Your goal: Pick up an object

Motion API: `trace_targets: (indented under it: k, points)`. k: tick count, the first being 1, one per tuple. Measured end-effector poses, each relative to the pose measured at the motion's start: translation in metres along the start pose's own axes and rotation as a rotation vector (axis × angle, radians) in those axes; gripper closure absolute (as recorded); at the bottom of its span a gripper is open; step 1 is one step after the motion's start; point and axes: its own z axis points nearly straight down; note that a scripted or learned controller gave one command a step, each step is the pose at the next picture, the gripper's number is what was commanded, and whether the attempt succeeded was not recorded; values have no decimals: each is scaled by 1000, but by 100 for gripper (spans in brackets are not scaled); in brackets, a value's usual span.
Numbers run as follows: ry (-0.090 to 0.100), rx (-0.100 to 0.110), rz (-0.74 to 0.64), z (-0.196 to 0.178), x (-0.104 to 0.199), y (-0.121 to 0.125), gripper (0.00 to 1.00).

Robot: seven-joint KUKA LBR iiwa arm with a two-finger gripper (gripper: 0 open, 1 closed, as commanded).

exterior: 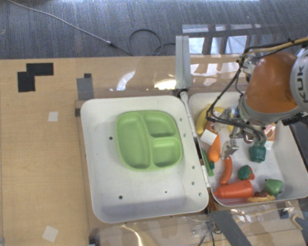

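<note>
**Ana:** Over at the right of the frame, the grey arm [278,83] hangs above the right bin [302,180], the one packed with toy food. The left bin [102,203] carries just a green divided plate [148,140], so any pick has to come from the crowded side.

**Ben:** And the claw [241,138]?

**Ana:** Low over the middle of the heap. Whether it's apart or together, I cannot tell; cables and metal blur it. I see nothing held in it.

**Ben:** Best target, then?

**Ana:** Probably the orange carrot [214,148] just left of the claw: slim, upright in the frame, beside a white block [209,138]. I'd come straight down across its narrow width and keep off the bin wall.

**Ben:** Alternatives?

**Ana:** A fat red-orange piece [234,190] lies at the bottom, likely too wide. The dark green pepper [258,152] sits to the claw's right, small and rounded, so it may slip.
</note>
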Motion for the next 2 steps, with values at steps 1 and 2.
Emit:
trace_targets:
  k: [1, 2]
  points:
    - [-1, -2, 89, 1, 0, -11, 0]
    - [38, 4, 213, 20, 23, 0, 0]
